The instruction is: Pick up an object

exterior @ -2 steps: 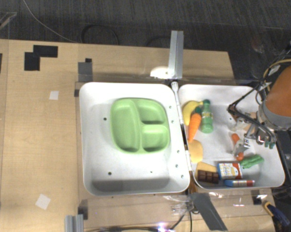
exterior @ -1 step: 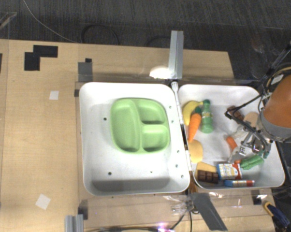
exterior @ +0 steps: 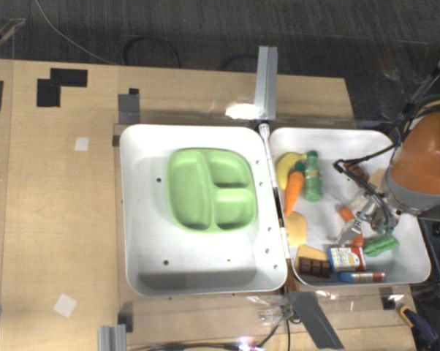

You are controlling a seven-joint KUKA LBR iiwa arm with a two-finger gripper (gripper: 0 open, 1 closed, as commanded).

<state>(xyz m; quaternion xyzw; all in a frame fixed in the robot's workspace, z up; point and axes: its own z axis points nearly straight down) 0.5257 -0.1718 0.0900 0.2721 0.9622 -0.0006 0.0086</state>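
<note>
My gripper is low in the right bin, reaching in from the right under the orange band of the arm. It hangs just above a small white and red box and next to a green object. A small orange piece lies right at its left side. Further left in the same bin are a carrot, a green bottle, a banana, a pale yellow item and a brown bar. I see nothing clearly held.
A red and blue marker lies along the right bin's front wall. The left bin holds a green divided plate. A metal post stands behind the wall between the bins. Black cables loop over the right bin.
</note>
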